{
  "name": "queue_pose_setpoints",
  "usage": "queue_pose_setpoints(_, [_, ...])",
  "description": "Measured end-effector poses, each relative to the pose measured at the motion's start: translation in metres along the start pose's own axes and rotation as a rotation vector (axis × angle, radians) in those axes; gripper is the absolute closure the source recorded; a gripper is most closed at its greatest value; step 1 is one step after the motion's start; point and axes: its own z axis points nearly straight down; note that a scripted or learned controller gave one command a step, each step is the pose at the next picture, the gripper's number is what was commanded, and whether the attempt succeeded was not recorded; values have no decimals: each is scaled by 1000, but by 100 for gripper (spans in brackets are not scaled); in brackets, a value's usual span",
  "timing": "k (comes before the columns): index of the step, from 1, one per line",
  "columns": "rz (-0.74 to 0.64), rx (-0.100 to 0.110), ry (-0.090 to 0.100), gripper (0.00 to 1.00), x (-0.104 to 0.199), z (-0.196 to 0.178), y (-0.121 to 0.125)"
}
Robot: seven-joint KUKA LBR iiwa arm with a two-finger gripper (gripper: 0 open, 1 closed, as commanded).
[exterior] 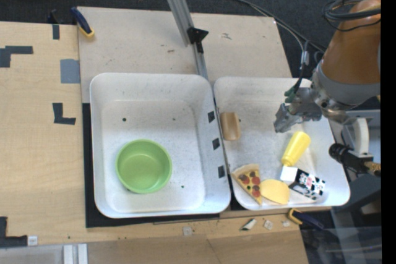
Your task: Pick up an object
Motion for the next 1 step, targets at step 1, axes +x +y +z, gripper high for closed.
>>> queue_pose_setpoints(1, [0,0,0,0,0,0,0])
